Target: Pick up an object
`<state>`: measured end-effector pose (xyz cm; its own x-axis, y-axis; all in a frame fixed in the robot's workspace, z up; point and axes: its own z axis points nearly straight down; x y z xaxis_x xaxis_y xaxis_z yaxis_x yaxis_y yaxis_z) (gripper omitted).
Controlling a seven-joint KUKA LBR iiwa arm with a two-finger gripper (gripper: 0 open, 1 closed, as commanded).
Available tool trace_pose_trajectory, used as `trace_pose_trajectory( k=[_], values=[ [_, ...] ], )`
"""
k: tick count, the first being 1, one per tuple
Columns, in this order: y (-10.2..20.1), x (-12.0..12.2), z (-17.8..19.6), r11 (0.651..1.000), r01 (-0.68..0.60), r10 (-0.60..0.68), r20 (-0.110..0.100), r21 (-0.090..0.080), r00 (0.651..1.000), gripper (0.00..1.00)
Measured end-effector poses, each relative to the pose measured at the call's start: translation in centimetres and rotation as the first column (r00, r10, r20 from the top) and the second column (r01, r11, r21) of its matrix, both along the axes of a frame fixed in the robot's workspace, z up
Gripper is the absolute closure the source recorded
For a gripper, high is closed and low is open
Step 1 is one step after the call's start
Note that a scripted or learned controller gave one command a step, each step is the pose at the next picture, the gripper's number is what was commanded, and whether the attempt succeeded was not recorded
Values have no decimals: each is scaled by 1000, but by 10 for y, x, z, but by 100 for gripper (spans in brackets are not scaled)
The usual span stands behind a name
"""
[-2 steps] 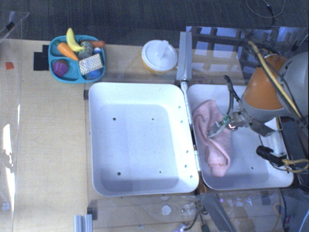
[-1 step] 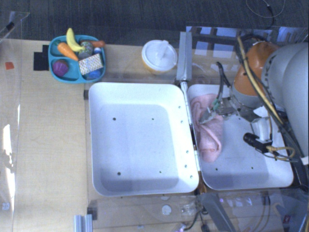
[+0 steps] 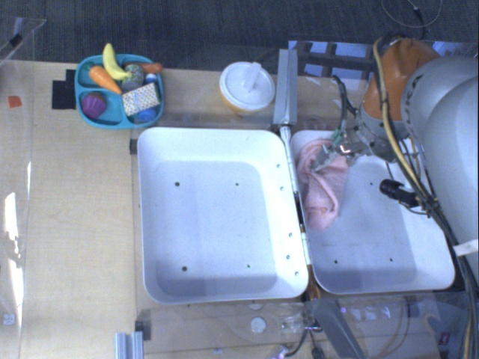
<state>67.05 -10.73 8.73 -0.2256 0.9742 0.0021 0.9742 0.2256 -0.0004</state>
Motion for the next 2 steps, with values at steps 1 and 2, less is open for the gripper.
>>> trace_pose_trajectory(
  k=[1,2],
  values=[
    [1,3,11,1000,-7,7,9,-4,1000,100],
    [-9,-5,2,992,128,-128,14,0,992,100]
  ],
)
